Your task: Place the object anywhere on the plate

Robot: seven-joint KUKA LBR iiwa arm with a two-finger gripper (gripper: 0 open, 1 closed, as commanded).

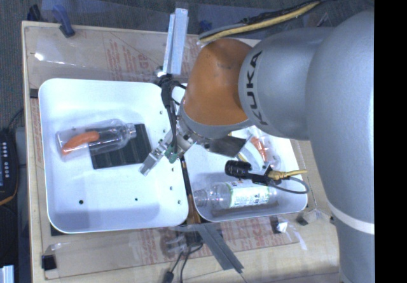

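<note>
Grey arm (305, 78) reaching from the right over both bins, gripper (156, 159) low at the left bin's (95, 212) right edge, finger state hard to tell, clear bottle (95, 138) lying beside the dark plate (117, 148), touching it

Two white bins: left bin (51, 148), right bin (254, 215). One arm (286, 84), one gripper (156, 159). Two clear plastic bottles total: one bottle with orange contents (95, 138) in left bin, one bottle with white label (238, 197) in right bin. One dark flat plate (117, 153), left bin, partly under the first bottle. One orange-and-white item (257, 146) in right bin, mostly hidden by arm, kind unclear. One black cylindrical piece (238, 169) with cable over right bin. One yellow cable (286, 11) along arm top. One tabletop (95, 53). Three small dark dots (81, 201) on left bin floor.
</note>
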